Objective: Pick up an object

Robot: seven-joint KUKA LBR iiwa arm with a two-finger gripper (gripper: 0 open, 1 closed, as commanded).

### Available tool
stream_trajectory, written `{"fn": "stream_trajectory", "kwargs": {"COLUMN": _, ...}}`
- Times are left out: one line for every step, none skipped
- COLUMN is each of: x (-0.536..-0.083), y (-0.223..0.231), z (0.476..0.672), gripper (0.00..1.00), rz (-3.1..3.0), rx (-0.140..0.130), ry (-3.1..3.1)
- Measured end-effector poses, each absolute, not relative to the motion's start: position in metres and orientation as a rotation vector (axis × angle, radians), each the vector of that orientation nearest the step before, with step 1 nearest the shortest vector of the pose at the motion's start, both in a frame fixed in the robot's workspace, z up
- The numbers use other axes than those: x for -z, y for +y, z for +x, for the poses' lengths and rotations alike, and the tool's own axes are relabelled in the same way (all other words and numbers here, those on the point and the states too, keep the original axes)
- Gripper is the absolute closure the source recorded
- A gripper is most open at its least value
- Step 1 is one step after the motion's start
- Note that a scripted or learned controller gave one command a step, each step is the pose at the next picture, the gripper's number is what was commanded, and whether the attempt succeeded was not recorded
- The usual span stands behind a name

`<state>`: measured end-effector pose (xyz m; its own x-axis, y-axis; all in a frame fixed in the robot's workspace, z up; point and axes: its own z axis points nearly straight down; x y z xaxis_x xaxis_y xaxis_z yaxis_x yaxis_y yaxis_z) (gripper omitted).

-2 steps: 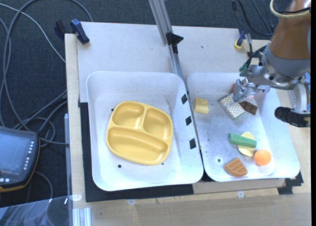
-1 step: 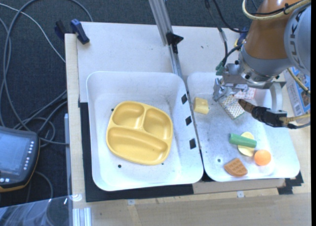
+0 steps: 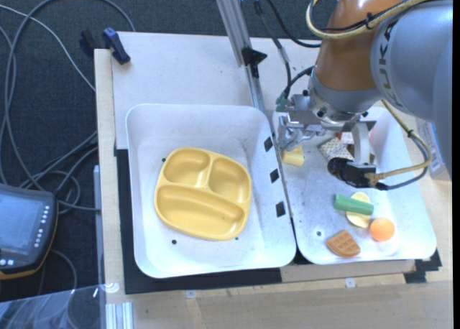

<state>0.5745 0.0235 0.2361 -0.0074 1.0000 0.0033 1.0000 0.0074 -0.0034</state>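
The pincer [image 3: 293, 136] hangs low over the far left corner of the right bin [image 3: 316, 209], under the arm's orange band [image 3: 352, 29]; whether it is open or closed, or has hold of anything, cannot be told, since the metal wrist parts hide it. Just below it, at about six o'clock and seemingly touching its tip, sits a small pale yellow block [image 3: 292, 156] on the bin floor beside the dividing wall. At about four o'clock from the pincer lie a green stick-shaped piece [image 3: 353, 204] resting across a yellow slice [image 3: 358, 215], then an orange ball [image 3: 382, 229], and nearer the front rim a brown waffle-like wedge [image 3: 343, 243]. At about eight o'clock, well apart in the left bin [image 3: 144, 248], a yellow three-compartment plate [image 3: 204, 192] lies flat.
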Motion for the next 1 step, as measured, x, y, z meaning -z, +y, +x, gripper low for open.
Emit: {"fn": "stream_trajectory", "kwargs": {"x": -0.2439, "y": 0.0840, "z": 0.5747, "gripper": 1.00, "rz": -2.211, "rx": 0.004, "ry": -2.229}}
